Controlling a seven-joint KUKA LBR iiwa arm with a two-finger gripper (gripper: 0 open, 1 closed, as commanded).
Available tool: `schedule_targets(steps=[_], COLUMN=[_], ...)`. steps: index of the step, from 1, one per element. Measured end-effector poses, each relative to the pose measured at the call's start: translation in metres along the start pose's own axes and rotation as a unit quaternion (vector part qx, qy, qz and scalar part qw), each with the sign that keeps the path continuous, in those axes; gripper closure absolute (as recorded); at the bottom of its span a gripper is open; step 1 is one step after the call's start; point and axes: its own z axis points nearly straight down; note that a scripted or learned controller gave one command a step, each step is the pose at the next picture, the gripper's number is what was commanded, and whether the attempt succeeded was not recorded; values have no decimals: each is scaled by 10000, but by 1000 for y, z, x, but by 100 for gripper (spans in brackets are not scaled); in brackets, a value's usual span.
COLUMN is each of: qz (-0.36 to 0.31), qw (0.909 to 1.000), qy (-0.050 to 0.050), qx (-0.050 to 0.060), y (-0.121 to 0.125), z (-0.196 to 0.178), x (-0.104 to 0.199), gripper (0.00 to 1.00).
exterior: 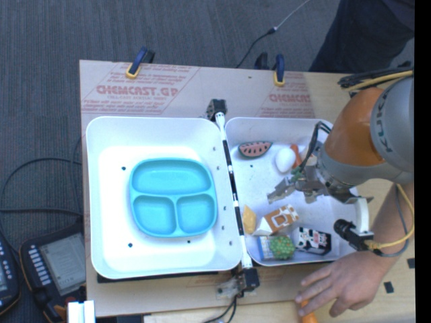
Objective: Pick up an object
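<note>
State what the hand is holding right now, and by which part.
Cannot be told: the hand hangs over the right bin between the white egg and the orange carton, with nothing visible in it.

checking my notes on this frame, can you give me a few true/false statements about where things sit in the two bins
1. The blue divided plate lies in the left bin. True.
2. The watermelon slice lies on the blue divided plate. False: it lies in the right bin, near its far edge.
3. The gripper is over the right bin. True.
4. The white egg sits in the left bin. False: it is in the right bin, right of the watermelon slice.
5. The green ball sits near the right bin's front edge. True.
</note>
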Motion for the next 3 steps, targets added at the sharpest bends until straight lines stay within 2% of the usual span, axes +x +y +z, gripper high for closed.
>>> schedule_targets(steps=[1, 2, 3], qz=[20, 17, 3], qw=[9999, 9999, 10000], qy=[-37, -42, -19], qx=[-142, -154, -53], y=[-30, -29, 22], z=[36, 26, 38], x=[26, 26, -76], gripper=[0, 100, 100])
